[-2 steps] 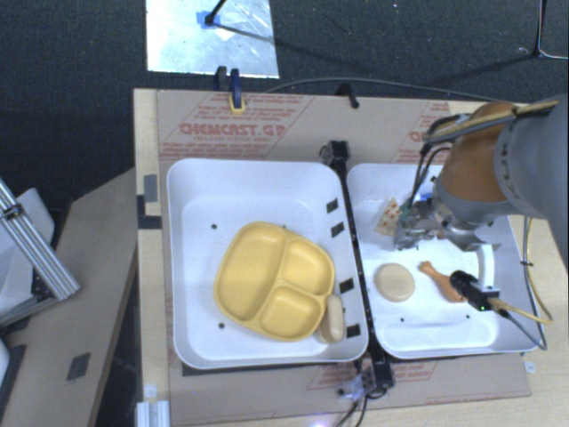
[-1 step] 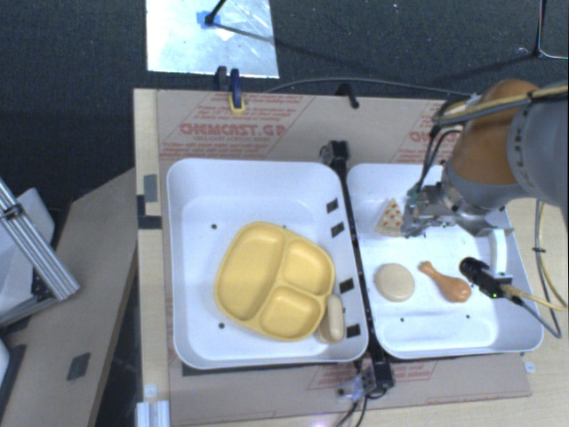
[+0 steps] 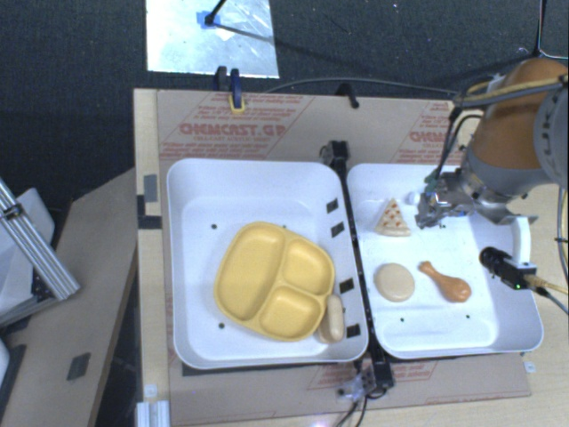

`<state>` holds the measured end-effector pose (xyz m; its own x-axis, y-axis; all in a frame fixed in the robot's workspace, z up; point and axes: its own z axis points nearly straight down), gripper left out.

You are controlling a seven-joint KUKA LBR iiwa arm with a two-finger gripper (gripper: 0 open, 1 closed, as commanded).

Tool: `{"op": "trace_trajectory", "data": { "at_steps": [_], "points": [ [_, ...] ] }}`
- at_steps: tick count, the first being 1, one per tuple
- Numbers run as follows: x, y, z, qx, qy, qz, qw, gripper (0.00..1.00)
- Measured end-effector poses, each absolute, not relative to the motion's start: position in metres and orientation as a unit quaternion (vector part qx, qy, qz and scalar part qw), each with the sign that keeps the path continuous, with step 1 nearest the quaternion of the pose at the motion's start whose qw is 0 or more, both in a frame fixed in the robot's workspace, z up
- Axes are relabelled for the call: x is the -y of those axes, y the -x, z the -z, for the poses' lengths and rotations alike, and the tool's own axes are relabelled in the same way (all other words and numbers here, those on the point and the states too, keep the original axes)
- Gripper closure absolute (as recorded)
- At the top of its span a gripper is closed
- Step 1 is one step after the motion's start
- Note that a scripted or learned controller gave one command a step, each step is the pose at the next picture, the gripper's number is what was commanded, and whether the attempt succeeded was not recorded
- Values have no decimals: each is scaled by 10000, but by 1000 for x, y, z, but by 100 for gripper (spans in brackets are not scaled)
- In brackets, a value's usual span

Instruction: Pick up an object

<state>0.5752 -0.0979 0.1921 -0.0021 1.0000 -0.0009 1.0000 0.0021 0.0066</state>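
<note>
- Camera view: the gripper (image 3: pixel 433 210) hangs low over the right bin (image 3: pixel 498 336), near its back edge and just right of a pizza slice (image 3: pixel 392 218); nothing shows between its fingers, and whether it is released or clenched cannot be told from this angle
- The task looks unfinished: no object is lifted, and every item lies on a bin floor
- Closest candidate is the pizza slice, a tan wedge lying flat just beside the gripper on its left; the two may be near touching, but contact cannot be confirmed
- Further forward in the same bin lie a round cookie (image 3: pixel 394 282) and a chicken drumstick (image 3: pixel 445 282), near each other but apart, both well clear of the gripper
- What is left, as a judgement: closing on one item and raising it clear of the bin
- The left bin (image 3: pixel 200 194) holds a yellow divided tray (image 3: pixel 271 278), with a bread roll (image 3: pixel 332 318) resting against the tray's front right corner
- A black divider (image 3: pixel 348 238) runs between the bins; it stands near the pizza slice and could crowd a grasp from that side
- Cables (image 3: pixel 449 140) trail down by the wrist, above the working spot
</note>
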Motion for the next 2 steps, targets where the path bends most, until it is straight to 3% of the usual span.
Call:
{"op": "trace_trajectory", "data": {
  "at_steps": [1,2],
  "points": [
    [104,-579,-255,-7084,-7058,-23,33,100],
    [50,-585,-243,-7104,-7038,-12,-1,100]
  ]
}}
